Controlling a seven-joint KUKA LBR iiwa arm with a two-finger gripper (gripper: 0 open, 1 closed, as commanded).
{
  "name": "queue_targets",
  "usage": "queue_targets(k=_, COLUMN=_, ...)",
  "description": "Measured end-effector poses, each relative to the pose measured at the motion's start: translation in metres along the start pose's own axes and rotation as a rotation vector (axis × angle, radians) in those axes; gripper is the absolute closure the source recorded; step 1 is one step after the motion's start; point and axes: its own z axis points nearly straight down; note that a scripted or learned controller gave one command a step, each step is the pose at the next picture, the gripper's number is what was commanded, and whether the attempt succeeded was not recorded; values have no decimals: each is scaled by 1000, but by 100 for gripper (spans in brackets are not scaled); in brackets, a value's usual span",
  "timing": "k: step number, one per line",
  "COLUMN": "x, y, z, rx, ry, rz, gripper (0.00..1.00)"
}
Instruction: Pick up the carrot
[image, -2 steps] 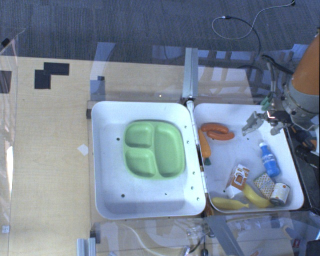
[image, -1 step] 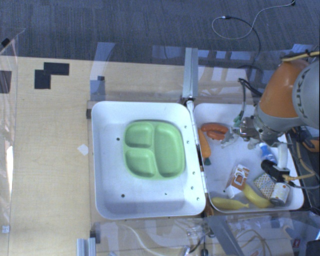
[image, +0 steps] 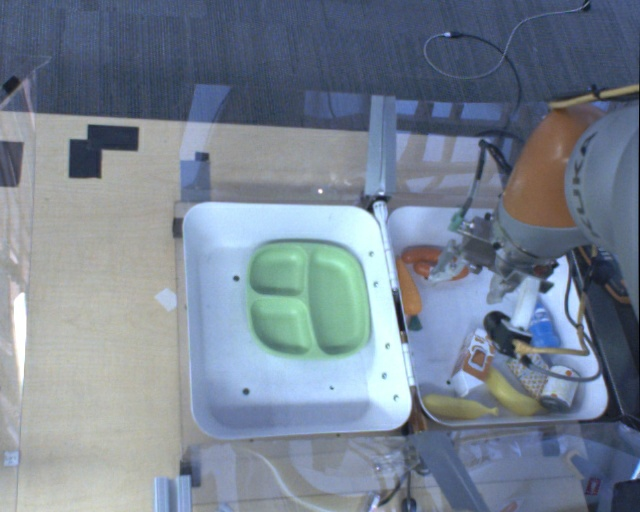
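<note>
Gripper (image: 466, 258) sits low over the back part of the right bin (image: 440, 345), pointing toward the bin's left wall. Whether it is parted or closed is not clear from this angle. A small reddish-orange thing (image: 424, 257) lies just beside its tip; contact unclear, nothing seen gripped.

Carrot (image: 408, 292) is near the gripper, just forward and left of it, lying flat along the right bin's left wall. It is long, thin and orange, with a dark green stub at the end nearer the front. Its back end is close to the reddish-orange thing.

Toward the front of the same bin: two bananas (image: 472, 406) along the front wall, an orange-and-white carton (image: 473, 358) just behind them, a blue-and-white bottle (image: 541, 326) near the right wall, and a mesh-patterned packet (image: 545, 381) in the front right corner.

Left bin (image: 215, 300) is white and shallow, with a green divided plate (image: 305, 298) in its middle. A metal bar (image: 380, 145) runs back from the gap between the bins.

Bench (image: 100, 330) is pale wood with black tape marks (image: 100, 148) at the back left. Behind it is dark grey carpet (image: 250, 45) with a thin cable (image: 470, 50) looped on it.

Arm (image: 590, 180) comes in from the right, above the right bin's back right corner. The orange band (image: 545, 170) faces the camera, and the wrist is bent down and left into the bin.
</note>
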Motion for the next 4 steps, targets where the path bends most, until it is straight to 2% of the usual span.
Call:
queue_targets(k=1, x=-94, y=21, z=20, rx=1, ry=-1, rz=55, gripper=0)
queue_targets(k=2, x=-56, y=18, z=94, rx=-8, ry=3, rz=299, gripper=0)
queue_targets(k=3, x=-53, y=20, z=85, rx=-11, ry=6, rz=292, gripper=100)
queue_targets(k=4, x=-137, y=-32, z=-23, rx=0, ry=-1, rz=522, gripper=100)
